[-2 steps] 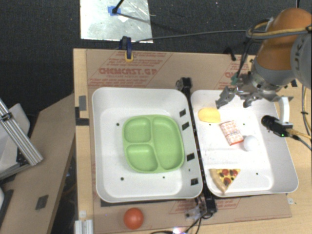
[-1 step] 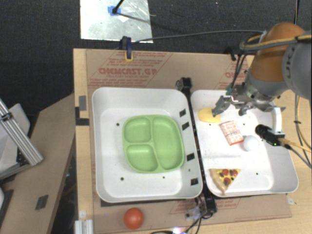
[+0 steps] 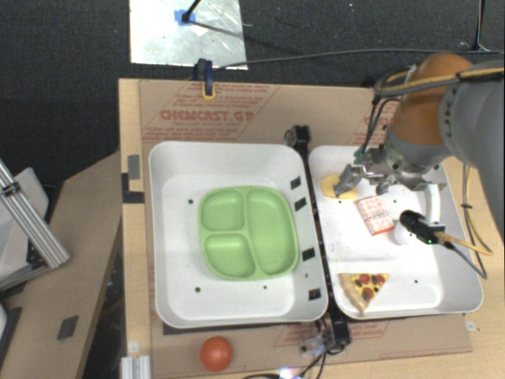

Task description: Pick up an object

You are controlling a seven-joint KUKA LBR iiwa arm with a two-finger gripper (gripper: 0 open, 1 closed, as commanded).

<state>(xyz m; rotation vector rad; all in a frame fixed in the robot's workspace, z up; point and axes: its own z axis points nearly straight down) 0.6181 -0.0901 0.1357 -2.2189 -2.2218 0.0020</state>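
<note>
- Firstly, at the left, a small red ball point(image 3: 215, 353) lies on the table point(image 3: 237, 101), just in front of the left bin point(image 3: 173, 212) and outside of it.
- Then, the left bin holds one green plate point(image 3: 247, 231), lying flat near the middle. The plate has three compartments: two smaller ones on its left side and one long one on its right side.
- Next, the right bin point(image 3: 410, 283) stands just beside the left one, and their walls almost touch.
- A flat yellow piece point(image 3: 330, 187) lies in the far left corner of the right bin, close to the wall. This is the thing nearest to me.
- My hand point(image 3: 347, 181) is low over this same corner, at the right edge of the yellow piece. Whether it touches the piece I cannot say, and I also cannot tell if my hand is wide or narrow, because my wrist covers it from this side. I see nothing held in it.
- A pizza slice point(image 3: 364, 285) lies near the front left corner of the right bin, well apart from my hand.
- A red and white packet point(image 3: 374, 214) lies near the middle of the right bin, between the yellow piece and the pizza slice, a little to the right of both.
- My arm point(image 3: 442, 117) comes in over the far right part of this bin.
</note>
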